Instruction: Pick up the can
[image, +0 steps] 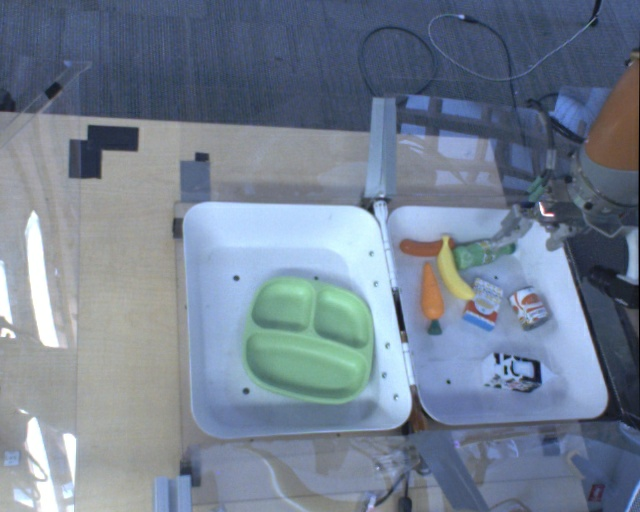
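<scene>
Bright, even light; slight softness

A pale wooden bench top (110, 300) spreads across the lower view, with black square markers (100, 148) at ten o'clock. Up at twelve o'clock runs dark blue-grey carpeted floor (220, 60), thin black cables (440, 45) looping over it towards one o'clock. Glare streaks a clear plastic screen (35, 260) at nine o'clock.

We see the arm (612, 140) cut off by the right edge, only its orange band and wrist showing. The gripper (530, 215) is too blurred to read, and its fingertips perhaps overlap the green packet (485, 255).
</scene>
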